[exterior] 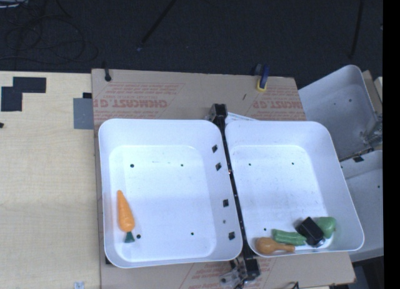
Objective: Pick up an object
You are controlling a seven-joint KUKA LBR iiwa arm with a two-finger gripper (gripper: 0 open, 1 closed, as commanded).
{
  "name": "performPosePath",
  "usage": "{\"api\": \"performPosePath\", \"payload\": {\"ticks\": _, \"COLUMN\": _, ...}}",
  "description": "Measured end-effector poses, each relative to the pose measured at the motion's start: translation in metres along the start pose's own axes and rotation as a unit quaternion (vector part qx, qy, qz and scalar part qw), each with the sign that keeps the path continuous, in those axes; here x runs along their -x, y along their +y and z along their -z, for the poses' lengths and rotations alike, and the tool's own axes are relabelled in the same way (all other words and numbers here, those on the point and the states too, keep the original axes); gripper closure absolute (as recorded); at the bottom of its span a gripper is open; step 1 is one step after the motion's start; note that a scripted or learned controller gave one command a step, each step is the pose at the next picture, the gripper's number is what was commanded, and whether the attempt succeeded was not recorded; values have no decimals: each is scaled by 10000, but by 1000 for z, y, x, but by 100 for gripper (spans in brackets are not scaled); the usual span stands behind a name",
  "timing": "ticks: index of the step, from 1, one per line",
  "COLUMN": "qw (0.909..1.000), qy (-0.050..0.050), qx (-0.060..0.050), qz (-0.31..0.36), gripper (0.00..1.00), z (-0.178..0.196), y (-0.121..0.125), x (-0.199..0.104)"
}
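Carrot (125, 211) sits alone in left bin (169, 187), near-left corner, long axis near-far; gripper state can't tell.

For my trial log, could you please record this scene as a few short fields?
left bin: holds one orange carrot near its front-left corner
right bin: items clustered in its front-right corner
items there: green piece, black block, green pod, tan pear-shaped piece
contact: black block lies over the green items
base: cardboard sheet beneath both bins
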State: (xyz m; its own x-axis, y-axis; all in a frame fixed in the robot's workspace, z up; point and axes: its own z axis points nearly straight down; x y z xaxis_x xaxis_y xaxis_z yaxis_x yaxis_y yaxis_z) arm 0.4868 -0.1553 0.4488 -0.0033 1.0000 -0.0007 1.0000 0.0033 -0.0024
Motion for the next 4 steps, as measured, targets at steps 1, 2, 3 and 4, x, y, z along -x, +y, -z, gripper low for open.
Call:
{"api": "performPosePath", "payload": {"ticks": 1, "qw": 10000, "qy": 14, "qx": -47, "qz": -43, "gripper": 100, "z": -103, "y": -13, "x": 56}}
{"api": "performPosePath", "payload": {"ticks": 2, "qw": 10000, "qy": 22, "qx": -34, "qz": 10, "gripper": 100, "z": -234, "y": 51, "x": 56}}
{"api": "performPosePath", "payload": {"ticks": 3, "qw": 10000, "qy": 0, "qx": 38, "qz": 6, "gripper": 100, "z": -147, "y": 60, "x": 21}}
{"api": "performPosePath", "payload": {"ticks": 4, "qw": 10000, "qy": 12, "qx": -24, "qz": -4, "gripper": 100, "z": -244, "y": 98, "x": 32}}
